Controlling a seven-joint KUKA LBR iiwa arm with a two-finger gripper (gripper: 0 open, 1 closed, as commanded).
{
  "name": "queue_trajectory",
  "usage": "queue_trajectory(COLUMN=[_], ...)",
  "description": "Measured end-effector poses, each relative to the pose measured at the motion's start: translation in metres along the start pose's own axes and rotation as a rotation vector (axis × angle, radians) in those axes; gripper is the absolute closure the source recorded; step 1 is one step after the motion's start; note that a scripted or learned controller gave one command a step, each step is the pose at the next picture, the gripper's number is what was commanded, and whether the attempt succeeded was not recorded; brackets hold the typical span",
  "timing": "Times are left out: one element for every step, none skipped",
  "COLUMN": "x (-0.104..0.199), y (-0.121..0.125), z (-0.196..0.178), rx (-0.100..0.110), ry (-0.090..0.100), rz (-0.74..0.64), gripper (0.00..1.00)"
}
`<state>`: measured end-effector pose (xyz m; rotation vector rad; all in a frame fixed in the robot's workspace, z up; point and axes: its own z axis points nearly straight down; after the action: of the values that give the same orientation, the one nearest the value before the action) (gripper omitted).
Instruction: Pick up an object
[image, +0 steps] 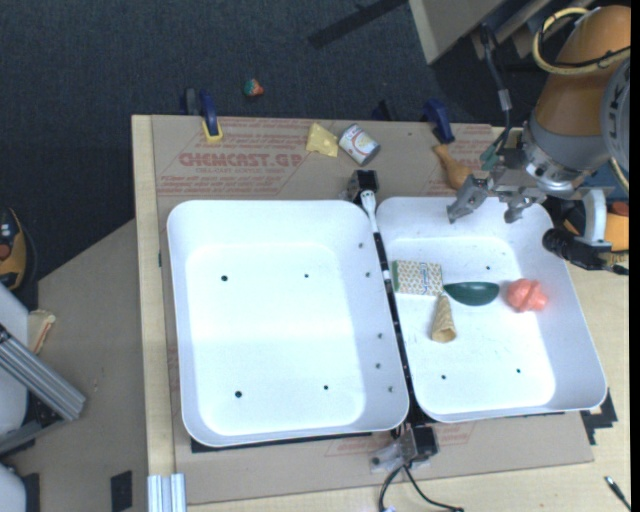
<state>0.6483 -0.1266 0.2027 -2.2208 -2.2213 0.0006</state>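
- Hovering over the far edge of the right bin (560, 385), the gripper (490, 203) sits at the end of the grey arm (580, 110) coming in from the right, orange band above the wrist
- jaws look spread apart with nothing between them, two prongs pointing down toward the bin's back rim
- right bin has four things clustered around the middle: a patterned square packet (417, 277) by the divider, a dark green oval thing (471, 293) just beside it, a tan cone (443, 321) right below those two, and a pink lumpy thing (526, 295) off to the right
- all of them are lying on the bin floor, well clear of the jaws
- left bin (200, 250) is next door
- on the surface behind the bins: a yellow wedge (322, 141) and a small white carton (359, 144), plus an orange piece (452, 164) near the gripper
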Motion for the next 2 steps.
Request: queue_trajectory(x=[-0.051,-0.048], y=[-0.061,-0.054], z=[0.121,0.102], rx=[0.014,-0.004], ry=[0.002,-0.002], rz=[0.007,0.002], gripper=[0.00,1.00])
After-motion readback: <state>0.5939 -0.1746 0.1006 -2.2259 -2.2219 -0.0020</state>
